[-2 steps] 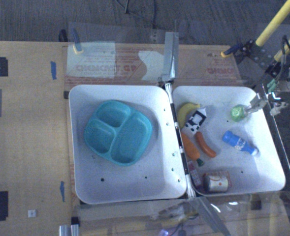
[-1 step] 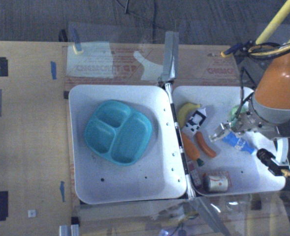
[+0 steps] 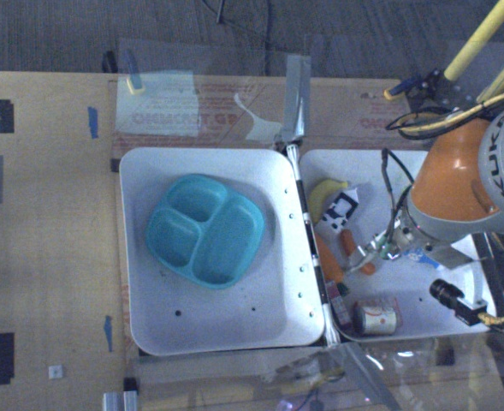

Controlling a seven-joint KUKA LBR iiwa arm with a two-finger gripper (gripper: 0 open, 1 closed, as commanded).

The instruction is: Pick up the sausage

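The right bin was my landmark. Along its left wall lay the sausage, soft, light, probably slippery; best pinched mid-length. The gripper hovered beside it; its state I couldn't tell.

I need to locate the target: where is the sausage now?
The sausage lies in the right bin, near its left wall, just below the banana and beside the gripper.

Sausage half behind arm
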